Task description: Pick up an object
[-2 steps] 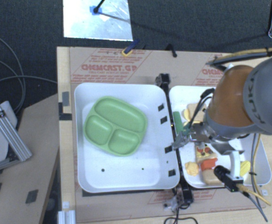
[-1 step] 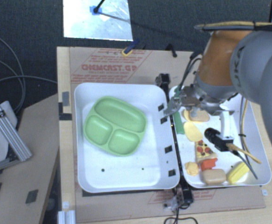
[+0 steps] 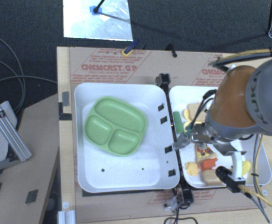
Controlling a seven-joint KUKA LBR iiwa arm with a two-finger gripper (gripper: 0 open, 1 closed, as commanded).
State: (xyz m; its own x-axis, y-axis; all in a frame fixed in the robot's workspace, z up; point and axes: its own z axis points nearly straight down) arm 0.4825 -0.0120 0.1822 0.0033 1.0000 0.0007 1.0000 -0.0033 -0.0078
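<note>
My gripper (image 3: pixel 194 138) hangs low over the left part of the right bin (image 3: pixel 266 171), and the grey and orange arm (image 3: pixel 240 101) hides much of that bin. Around it lie small toy food pieces: a green piece (image 3: pixel 177 120) by the bin's left wall, a tan piece (image 3: pixel 192 111) behind it, a yellow piece (image 3: pixel 191 167), a red-orange piece (image 3: pixel 208 163) and a tan piece (image 3: pixel 211 177) toward the front, and a yellow piece (image 3: pixel 246 168) at the right. Whether anything is in the gripper is hidden.
The left bin (image 3: pixel 94 176) holds a green divided plate (image 3: pixel 115 126) in its back half. A black divider with clips (image 3: pixel 169 125) runs between the bins. Cables (image 3: pixel 254 197) trail at the front right. A shiny sheet (image 3: pixel 98 13) lies on the floor beyond the bench.
</note>
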